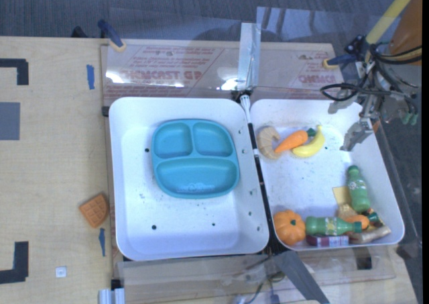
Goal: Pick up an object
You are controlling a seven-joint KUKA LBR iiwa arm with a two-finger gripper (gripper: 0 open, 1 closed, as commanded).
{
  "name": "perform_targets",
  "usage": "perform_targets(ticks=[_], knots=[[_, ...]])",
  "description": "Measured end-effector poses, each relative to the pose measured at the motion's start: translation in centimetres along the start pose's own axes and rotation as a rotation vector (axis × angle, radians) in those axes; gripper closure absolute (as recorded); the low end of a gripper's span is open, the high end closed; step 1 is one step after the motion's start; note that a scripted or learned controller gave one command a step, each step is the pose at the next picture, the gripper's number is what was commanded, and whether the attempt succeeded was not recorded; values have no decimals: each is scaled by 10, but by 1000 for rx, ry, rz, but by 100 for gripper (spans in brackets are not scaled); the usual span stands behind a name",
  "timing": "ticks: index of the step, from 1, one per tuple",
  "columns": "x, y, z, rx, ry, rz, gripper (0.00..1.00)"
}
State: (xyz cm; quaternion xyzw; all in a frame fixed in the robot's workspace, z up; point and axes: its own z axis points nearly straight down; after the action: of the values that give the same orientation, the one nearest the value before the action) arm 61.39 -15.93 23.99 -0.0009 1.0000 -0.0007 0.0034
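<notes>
My gripper hangs over the far right part of the right bin, just inside its right rim, with nothing seen in it. To its left lie a yellow banana, an orange carrot and a tan bread piece, close together. Below the gripper stands a green bottle. Along the bin's near edge sit a small orange pumpkin and a lying bottle with a red label, with a few small items packed beside them.
The left bin holds a blue divided plate. A waffle-like brown piece lies on the bench left of the bins. Cables hang by the gripper at the right bin's far corner.
</notes>
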Motion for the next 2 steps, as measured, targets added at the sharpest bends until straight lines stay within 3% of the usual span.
perform_targets(ticks=[1,2], knots=[[-22,37,144,-1,-1,-6,0],[-34,65,152,-1,-5,-24,0]])
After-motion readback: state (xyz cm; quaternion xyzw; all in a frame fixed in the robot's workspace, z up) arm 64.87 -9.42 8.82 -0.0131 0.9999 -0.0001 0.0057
